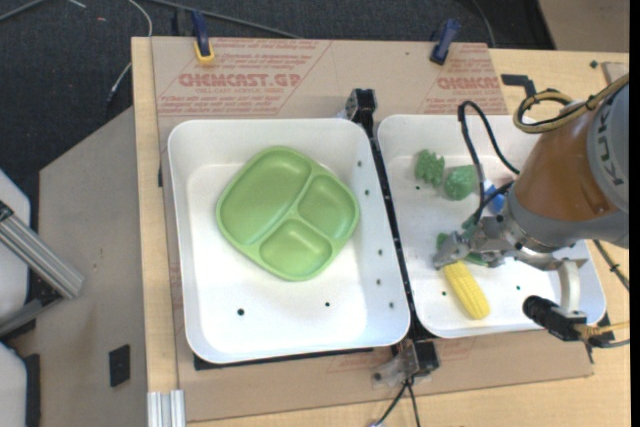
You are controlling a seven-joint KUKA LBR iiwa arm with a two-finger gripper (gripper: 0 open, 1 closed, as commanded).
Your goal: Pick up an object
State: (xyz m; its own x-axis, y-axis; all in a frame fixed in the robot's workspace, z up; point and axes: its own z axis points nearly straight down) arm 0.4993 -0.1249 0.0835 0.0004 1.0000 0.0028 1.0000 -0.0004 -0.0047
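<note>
The right bin [432, 313] holds a yellow corn cob [467, 289] near its front. A dark green broccoli-like piece [430, 165] and a paler green piece [462, 182] sit toward the back. My gripper [456, 252] is low in this bin, just above the corn's upper end. A small green object [446, 240] shows right at the gripper's tip, partly hidden by it, and I cannot make out whether it is gripped. The grey arm with its orange band [558, 177] covers the bin's right part.
The left bin [200, 315] carries a green divided plate [288, 211] in its middle. A black clip [361, 103] joins the bins at the back and another [420, 355] at the front. Cables [478, 130] loop over the right bin's back.
</note>
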